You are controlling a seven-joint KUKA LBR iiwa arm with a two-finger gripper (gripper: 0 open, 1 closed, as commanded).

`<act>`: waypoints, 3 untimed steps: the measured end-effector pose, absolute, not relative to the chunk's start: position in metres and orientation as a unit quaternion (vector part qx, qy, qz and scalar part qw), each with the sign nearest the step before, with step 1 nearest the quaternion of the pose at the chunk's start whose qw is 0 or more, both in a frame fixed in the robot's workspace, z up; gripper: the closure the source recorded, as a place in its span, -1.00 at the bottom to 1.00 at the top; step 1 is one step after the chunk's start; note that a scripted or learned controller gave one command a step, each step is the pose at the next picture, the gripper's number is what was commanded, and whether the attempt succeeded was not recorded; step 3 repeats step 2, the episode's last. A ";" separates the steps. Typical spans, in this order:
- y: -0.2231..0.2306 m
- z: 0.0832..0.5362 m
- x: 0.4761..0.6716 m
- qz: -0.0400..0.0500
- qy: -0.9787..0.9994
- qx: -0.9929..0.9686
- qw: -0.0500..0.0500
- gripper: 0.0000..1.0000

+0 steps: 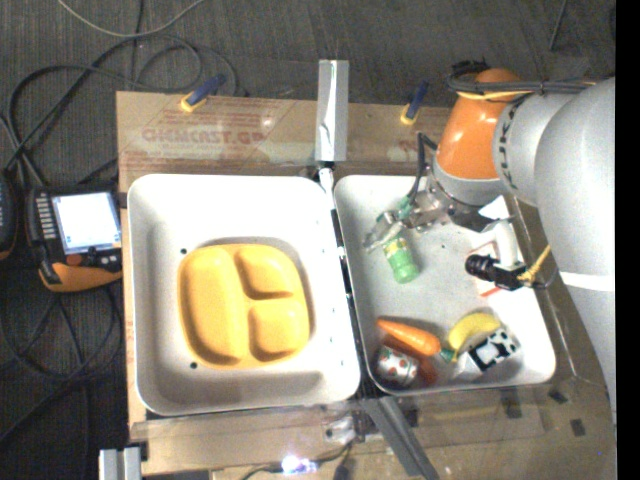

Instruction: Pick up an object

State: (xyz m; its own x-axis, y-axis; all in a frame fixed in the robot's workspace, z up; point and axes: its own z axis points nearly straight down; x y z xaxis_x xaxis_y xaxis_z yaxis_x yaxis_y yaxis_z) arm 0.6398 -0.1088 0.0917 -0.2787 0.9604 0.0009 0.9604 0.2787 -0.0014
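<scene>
Step in hand: approach to grasp. Hand [385,230] sits low in right bin [352,268], fingers spread, just above green bottle [401,262], nothing pinched. Next move, in my judgement: lower, straddle the bottle, close, then lift

Tray [245,303] in left bin [150,268] — bottle [401,260], carrot [410,337] in right bin [355,268].

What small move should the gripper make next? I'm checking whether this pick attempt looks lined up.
Probably lower a little and close on the green bottle: the gripper sits at its upper end in the right bin, apparently not yet gripping it.
</scene>
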 end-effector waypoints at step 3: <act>-0.048 0.181 0.669 0.002 -0.783 -0.622 0.001 1.00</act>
